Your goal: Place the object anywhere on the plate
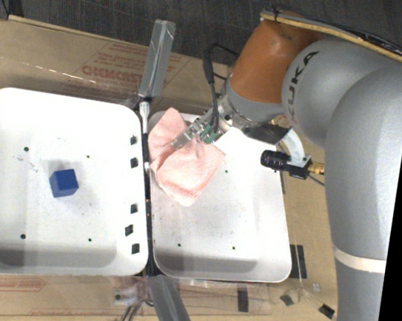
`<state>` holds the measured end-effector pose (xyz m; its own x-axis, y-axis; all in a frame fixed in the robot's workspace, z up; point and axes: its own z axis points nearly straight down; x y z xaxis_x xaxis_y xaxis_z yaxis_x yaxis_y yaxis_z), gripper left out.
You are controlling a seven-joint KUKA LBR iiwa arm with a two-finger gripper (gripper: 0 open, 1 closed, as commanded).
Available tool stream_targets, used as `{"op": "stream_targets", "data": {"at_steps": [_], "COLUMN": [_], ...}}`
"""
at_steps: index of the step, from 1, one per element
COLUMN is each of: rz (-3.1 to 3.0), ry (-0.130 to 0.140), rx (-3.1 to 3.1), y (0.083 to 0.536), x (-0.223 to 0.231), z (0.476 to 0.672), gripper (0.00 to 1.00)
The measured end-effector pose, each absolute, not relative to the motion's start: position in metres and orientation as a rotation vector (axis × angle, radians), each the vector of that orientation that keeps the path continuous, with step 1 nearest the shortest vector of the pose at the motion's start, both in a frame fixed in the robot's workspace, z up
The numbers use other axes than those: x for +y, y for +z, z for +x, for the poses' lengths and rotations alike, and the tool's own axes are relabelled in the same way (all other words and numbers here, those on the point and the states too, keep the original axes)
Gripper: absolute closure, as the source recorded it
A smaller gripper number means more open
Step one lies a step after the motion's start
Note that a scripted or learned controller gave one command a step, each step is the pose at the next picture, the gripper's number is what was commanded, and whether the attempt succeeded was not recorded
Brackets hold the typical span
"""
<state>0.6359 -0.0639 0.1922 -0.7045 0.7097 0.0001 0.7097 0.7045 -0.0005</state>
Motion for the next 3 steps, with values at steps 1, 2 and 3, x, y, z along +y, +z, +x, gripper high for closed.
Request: {"op": "stream_targets", "data": {"at_steps": [1,2,3], "rz": [-1.197,-0.585,0.010], "ry": [0.000,0.002,0.001], "rx": [-2.904,-3.084,-3.139], "y": [0.232,0.240,0.240], "x": [-0.063,-0.019,0.011], "z": [0.636,0.604,0.574], "gripper": [1.00,1.00,1.00]}}
